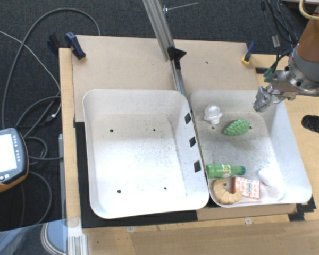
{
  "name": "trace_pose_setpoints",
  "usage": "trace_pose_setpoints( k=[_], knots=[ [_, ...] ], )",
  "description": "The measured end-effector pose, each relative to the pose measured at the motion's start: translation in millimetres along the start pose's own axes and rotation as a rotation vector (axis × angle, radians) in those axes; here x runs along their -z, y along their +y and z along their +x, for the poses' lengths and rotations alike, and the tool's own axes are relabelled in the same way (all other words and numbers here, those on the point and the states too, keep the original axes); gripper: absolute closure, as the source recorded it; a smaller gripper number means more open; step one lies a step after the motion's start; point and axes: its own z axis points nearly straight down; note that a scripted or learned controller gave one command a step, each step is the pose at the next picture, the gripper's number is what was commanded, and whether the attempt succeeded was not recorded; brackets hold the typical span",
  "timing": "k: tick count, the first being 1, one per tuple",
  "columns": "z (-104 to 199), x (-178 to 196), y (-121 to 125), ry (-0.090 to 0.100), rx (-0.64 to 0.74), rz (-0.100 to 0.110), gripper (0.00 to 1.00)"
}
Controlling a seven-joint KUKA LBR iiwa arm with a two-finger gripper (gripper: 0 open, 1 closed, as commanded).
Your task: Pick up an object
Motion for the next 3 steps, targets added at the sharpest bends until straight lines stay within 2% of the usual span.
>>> trace_pose_setpoints(
  k=[1,2,3],
  knots=[
    [60.8,3.1,7.5,0.003,0.005,0.004,1.0],
    [107.5,-9.2,14.1,0.004,0.003,0.01,1.0],
    [158.9,-5.4,19.2,0.004,0.005,0.006,1.0]
  ],
)
